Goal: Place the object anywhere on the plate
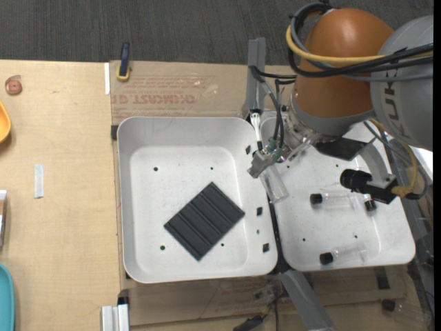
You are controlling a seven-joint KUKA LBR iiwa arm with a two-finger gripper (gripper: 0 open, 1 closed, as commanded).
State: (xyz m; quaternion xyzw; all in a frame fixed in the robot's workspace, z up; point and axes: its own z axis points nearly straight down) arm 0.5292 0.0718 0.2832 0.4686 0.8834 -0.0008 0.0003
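A pale wooden bench (62,240) carries two shallow white bins side by side, set on a sheet of brown cardboard (162,92) with faded red print. Dark grey carpet (138,12) runs along the far edge. A blue-handled clamp (124,61) grips the cardboard's far left corner.

On the bare wood to the left are a small reddish disc (12,85) and a short white strip (38,181). An orange thing (3,126) and a teal thing (5,298) are cut off by the picture's edge.

The left bin (172,161) holds a dark grey ribbed plate (204,221), lying flat and turned cornerwise, a little toward the near side.

The right bin (310,233) holds two clear tubes with black caps, well apart. One tube (341,200) lies across the middle and the other tube (346,255) lies near the front wall.

The arm (341,54) comes in from the right, with its orange band above the right bin. The pincer (264,165) hangs over the seam between the two bins, toward the far side. A clear slanted piece (275,185) sits just under it, at the right bin's left wall. Whether the pincer is spread, pressed together or pinching that piece cannot be told. Nothing rests on the plate.
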